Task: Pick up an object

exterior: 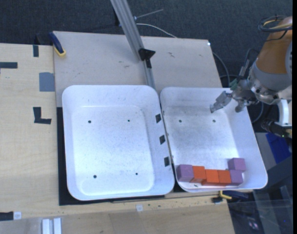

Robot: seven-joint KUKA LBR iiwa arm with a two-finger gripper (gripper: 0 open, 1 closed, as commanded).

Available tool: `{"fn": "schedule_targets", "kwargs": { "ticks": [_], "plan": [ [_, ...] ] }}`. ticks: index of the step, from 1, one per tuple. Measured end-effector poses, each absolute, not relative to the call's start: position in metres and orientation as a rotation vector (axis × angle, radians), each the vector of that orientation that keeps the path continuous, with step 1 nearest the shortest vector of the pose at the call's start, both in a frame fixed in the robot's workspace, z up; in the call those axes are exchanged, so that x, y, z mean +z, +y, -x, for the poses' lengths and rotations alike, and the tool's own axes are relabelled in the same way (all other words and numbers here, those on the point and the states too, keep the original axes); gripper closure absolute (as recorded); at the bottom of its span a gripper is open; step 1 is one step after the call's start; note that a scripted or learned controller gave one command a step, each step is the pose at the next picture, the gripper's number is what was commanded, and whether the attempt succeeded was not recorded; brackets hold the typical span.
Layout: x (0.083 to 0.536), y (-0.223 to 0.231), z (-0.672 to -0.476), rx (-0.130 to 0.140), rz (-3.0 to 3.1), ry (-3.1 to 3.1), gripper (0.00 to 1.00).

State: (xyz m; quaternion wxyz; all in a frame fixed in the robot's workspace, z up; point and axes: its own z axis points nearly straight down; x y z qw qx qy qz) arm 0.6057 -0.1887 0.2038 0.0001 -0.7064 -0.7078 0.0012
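Grey end effector, fingers spread apart and holding nothing, hangs over the right bin.

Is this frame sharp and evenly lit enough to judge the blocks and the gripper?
Camera view: even, soft light, no harsh glare on the right bin; the purple and orange blocks are clear though slightly soft; the gripper is small and blurred, its outline hard to read.
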Motion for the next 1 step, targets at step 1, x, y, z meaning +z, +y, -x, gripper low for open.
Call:
{"fn": "schedule_targets", "kwargs": {
  "ticks": [1],
  "plan": [
    [0.2137, -0.1877, -0.6059, 0.005, 2.217, -2.225, 1.0]
  ]
}}
